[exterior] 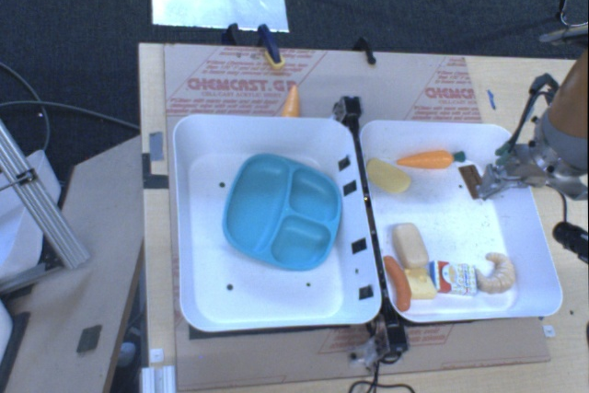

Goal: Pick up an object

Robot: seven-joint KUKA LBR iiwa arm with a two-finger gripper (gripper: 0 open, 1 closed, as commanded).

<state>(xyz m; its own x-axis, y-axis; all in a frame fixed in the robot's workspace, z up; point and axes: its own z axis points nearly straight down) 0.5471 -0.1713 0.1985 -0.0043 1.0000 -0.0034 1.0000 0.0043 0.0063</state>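
The right bin (529, 235) holds several toy foods. An orange carrot (431, 160) lies near its far rim, with a pale yellow piece (388, 177) to its left. Near the front are a tan block (410, 245), a red sausage (398, 283), a yellow block (421, 283), a small printed carton (454, 276) and a curled beige shrimp (500, 272). My gripper (480, 182) hangs over the bin's right part, just right of the carrot's green tip and apart from the foods at the front. I see nothing held in it.
A blue divided plate (282, 210) lies in the left bin (207, 290). An orange cone-shaped object (291, 101) sits on the board behind that bin. Black clips line the wall between the bins (359, 198). A metal frame (37, 207) stands at the left.
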